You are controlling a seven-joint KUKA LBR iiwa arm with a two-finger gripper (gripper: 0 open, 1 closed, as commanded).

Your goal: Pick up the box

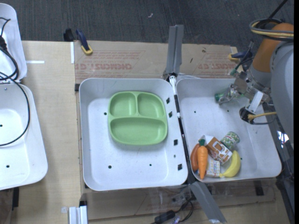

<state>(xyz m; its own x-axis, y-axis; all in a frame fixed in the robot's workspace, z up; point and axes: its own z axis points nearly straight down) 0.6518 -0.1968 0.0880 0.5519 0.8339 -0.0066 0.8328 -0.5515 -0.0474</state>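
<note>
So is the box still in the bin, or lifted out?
In the bin. The box lies among the carrot, banana and can in the right bin; the gripper is apart.

This is a robot lab or test cell, not a home. A grey arm [280, 64] with an orange band reaches over two white bins [88, 125] set on a cardboard-covered bench [121, 59], with clamps [83, 42], loose cables [14, 101] and metal brackets [175, 48] around them. The bins hold toy food [215, 157] and a green divided plate [138, 118], and dark carpet [117, 8] lies beyond the bench.
</note>
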